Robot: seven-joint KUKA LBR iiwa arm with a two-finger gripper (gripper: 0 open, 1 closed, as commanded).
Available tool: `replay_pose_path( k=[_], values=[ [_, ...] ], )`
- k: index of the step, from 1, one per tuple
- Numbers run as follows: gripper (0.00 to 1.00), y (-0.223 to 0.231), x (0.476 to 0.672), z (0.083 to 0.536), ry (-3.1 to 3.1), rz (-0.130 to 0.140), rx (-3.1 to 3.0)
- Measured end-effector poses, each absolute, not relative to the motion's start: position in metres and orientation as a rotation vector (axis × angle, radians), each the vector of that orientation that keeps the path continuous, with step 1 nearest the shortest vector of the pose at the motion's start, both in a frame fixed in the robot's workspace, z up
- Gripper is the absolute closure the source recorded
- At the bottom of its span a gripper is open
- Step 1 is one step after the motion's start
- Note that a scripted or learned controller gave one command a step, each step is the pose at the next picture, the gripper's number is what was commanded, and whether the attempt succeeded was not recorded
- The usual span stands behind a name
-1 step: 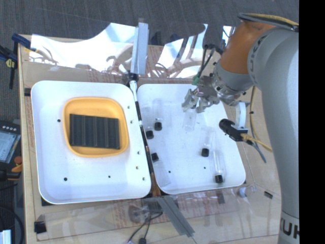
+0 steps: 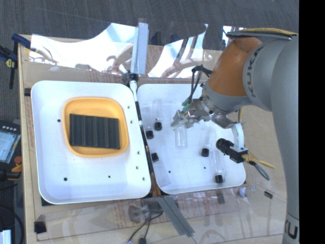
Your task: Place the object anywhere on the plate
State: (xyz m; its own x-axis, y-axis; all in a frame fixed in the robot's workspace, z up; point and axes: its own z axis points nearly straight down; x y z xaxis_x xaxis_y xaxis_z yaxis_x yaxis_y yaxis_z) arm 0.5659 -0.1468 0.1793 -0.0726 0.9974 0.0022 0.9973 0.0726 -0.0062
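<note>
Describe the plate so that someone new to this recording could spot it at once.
Look at the left white bin. The plate lies in its upper middle: a yellow, rounded-square dish with a dark ribbed rectangle on it. Nothing else in either bin is yellow.

Two shallow white bins (image 2: pixel 45 177) side by side on the counter (image 2: pixel 213 212), crumpled reflective foil (image 2: pixel 117 39) along the far edge beyond the fingers (image 2: pixel 179 120), a handheld screen device (image 2: pixel 6 145) far left of the fingers

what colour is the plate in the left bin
The plate is yellow-orange around its rim, with a dark ribbed centre; it shows clearly in the camera view.
</note>
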Motion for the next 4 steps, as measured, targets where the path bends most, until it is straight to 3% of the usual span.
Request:
replay_pose_path(
  k=[1, 2, 3, 4],
  values=[
    [1.00, -0.112, 0.485, 0.180, -2.349, 0.004, -2.079],
    [1.00, -0.077, 0.536, 0.191, -2.490, 0.002, -1.912],
    [1.00, -0.030, 0.571, 0.191, -2.573, 0.002, -1.800],
    [0.00, -0.030, 0.571, 0.191, -2.572, 0.002, -1.801]
  ],
)
